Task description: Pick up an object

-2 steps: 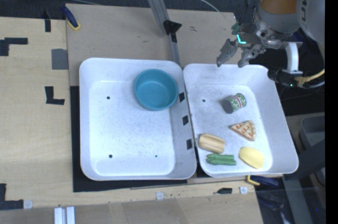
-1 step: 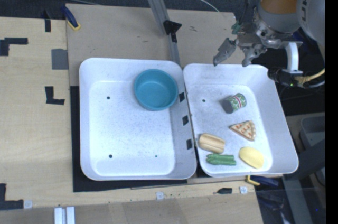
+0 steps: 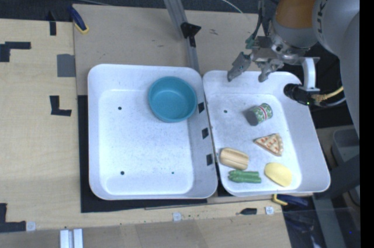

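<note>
My gripper (image 3: 249,72) hangs over the far edge of the right bin (image 3: 304,124), open, with nothing between its fingers. Below it in that bin lies a small can (image 3: 259,114) on its side. Closer to the front edge are a pizza slice (image 3: 270,144), a hot-dog bun (image 3: 234,157), a green pea pod (image 3: 244,176) and a yellow lemon-like piece (image 3: 278,174). A blue bowl (image 3: 172,99) stands at the back of the left bin (image 3: 117,141).
A slanted metal pole (image 3: 172,1) runs down to the gap between the two bins at the back. Black cables (image 3: 315,97) loop beside the right bin's far right corner. Bare bench lies to the left.
</note>
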Motion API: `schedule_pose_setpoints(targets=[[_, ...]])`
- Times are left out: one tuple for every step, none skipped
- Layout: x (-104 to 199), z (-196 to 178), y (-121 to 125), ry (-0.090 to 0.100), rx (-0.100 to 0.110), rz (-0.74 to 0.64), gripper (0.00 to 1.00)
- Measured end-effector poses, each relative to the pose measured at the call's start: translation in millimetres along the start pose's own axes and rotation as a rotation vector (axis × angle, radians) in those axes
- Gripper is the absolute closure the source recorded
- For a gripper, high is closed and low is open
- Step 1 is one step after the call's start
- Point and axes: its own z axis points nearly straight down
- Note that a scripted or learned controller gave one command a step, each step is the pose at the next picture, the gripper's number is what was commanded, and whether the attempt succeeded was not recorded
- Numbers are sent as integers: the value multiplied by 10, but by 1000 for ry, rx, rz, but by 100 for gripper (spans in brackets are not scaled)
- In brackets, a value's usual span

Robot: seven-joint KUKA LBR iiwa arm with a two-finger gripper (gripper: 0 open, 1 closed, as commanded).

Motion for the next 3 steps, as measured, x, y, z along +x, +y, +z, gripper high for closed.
schedule_pose_setpoints(targets=[[-21, 543, -110, 1, 2, 1, 0], [-5, 987, -152, 0, 0, 1, 0], [-1, 860, -142, 0, -3, -1, 100]])
